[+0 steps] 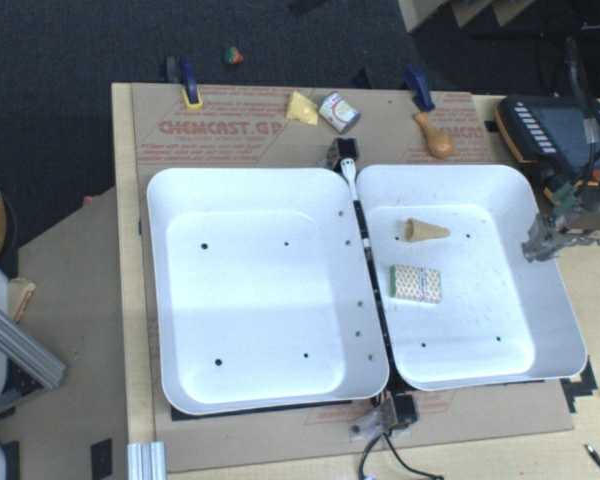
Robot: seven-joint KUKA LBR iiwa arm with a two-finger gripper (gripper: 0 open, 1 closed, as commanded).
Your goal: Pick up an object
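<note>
at right bin's edge: gripper, jaw state impossible to tell; cone and packet untouched, picking not yet done.

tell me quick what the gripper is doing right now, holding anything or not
Gripper: at the right bin's right rim, open or shut cannot be told; nothing is seen in it. The cone-shaped piece and the patterned packet lie in the bin.
</note>
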